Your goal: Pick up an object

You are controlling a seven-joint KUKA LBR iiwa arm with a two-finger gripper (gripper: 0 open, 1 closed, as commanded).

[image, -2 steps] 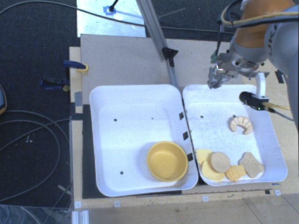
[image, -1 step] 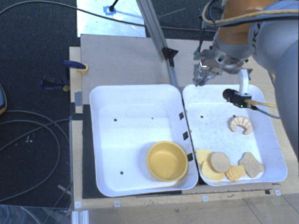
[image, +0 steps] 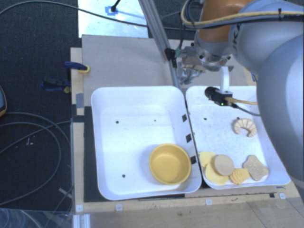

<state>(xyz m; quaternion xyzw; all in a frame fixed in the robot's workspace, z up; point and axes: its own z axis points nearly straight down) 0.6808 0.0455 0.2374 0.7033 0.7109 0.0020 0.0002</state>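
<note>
A yellow bowl (image: 170, 163) sits upright in the left bin (image: 114, 127), near its front right corner. The right bin (image: 213, 127) holds a croissant (image: 245, 126) by its right side, and at the front a tan round disc (image: 223, 164) lying on a flat yellow piece (image: 213, 173), a ridged yellow chip (image: 240, 175) and a bread slice (image: 256, 167). My gripper (image: 188, 75) hangs above the far rims where the two bins meet, well away from every object. Nothing shows in its grasp.
The large grey arm covers the right side of the view and overhangs the right bin's far right part. A metal pole (image: 156, 32) slants across the board behind the bins. Blue clamps (image: 61, 82) and cables lie to the left of the bench.
</note>
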